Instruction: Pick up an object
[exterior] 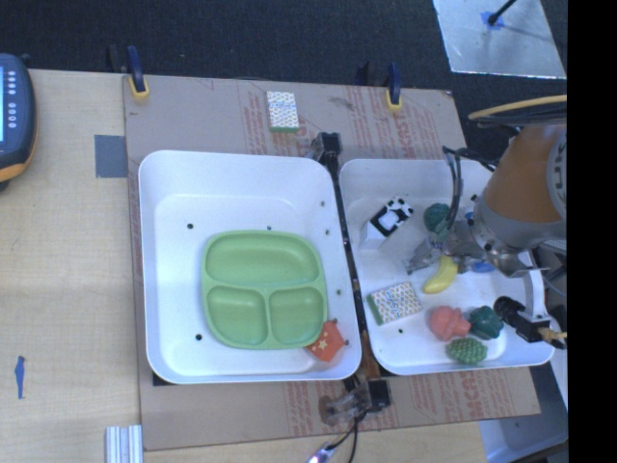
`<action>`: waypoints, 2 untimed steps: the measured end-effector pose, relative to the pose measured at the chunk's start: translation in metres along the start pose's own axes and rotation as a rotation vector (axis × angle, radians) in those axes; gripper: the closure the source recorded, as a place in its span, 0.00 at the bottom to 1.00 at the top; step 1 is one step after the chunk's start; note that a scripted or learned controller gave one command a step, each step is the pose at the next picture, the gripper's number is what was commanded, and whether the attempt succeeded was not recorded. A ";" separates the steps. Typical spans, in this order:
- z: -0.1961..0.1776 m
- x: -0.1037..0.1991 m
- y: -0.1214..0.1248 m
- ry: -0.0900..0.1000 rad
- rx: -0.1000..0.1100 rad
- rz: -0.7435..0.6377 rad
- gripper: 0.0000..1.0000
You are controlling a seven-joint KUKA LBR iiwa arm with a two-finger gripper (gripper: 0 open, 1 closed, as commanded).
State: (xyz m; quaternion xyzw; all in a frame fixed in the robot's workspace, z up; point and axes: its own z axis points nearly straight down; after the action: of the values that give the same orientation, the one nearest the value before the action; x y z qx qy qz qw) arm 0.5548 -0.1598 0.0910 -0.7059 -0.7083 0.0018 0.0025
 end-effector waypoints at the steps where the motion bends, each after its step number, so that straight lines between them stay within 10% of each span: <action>1: -0.011 -0.002 0.001 -0.001 -0.001 -0.001 1.00; 2: -0.112 0.046 -0.012 0.000 -0.006 -0.004 1.00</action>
State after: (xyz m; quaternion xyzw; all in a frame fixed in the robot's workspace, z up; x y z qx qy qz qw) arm 0.5436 -0.1137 0.2035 -0.7046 -0.7096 -0.0005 0.0003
